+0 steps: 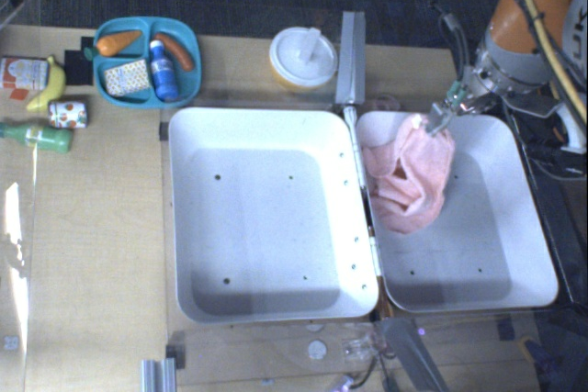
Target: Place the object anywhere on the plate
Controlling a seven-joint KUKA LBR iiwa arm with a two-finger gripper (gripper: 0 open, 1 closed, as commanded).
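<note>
Pink cloth (411, 175), soft and crumpled, draped below the claw (439, 120), top corner pinched between closed fingers, over the smooth white right bin (514, 234).

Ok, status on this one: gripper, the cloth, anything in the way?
Gripper shut on pink cloth, top corner pinched. Cloth hangs lifted in right bin, lower part bunched at the bin's left side. Nothing blocking around it.
</note>
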